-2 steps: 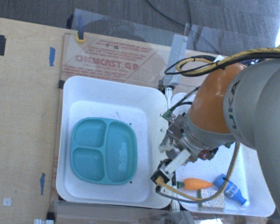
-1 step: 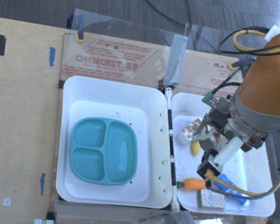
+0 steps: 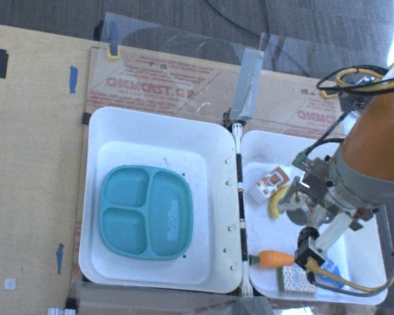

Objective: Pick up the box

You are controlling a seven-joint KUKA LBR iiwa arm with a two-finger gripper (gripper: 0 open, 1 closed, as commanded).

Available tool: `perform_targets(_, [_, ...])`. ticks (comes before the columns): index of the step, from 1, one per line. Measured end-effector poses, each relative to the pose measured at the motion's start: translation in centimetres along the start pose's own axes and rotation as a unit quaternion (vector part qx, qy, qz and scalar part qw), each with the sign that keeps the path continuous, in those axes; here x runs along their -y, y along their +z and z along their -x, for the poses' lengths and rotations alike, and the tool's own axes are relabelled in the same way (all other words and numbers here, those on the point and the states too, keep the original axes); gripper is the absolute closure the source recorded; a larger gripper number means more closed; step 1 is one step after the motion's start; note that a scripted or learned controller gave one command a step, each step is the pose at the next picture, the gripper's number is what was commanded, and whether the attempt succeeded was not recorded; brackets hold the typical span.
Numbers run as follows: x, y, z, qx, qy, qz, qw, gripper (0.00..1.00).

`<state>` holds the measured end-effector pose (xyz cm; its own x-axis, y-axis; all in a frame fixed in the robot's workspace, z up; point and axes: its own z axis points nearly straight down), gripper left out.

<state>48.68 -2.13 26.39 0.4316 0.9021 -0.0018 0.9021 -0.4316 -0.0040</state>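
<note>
The box is small and white with orange-brown markings, and lies tilted in the upper left part of the right bin. My gripper hangs over that bin just right of the box. A yellow banana lies between the two. The grey arm with its orange band reaches in from the right and hides the bin's middle.
An orange carrot, a green-edged speckled sponge and a blue item lie near the right bin's front edge. The left bin holds a teal divided plate. A ridge with screws separates the bins.
</note>
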Motion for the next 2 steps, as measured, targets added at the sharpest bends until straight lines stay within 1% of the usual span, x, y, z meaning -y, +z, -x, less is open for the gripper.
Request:
perform_targets(1, [3.5, 4.2, -5.4, 0.0, 0.141, -0.001, 0.99, 1.0])
perform_targets(2, [2.0, -0.7, -2.5, 0.0, -0.033, 0.002, 0.9994, 1.0])
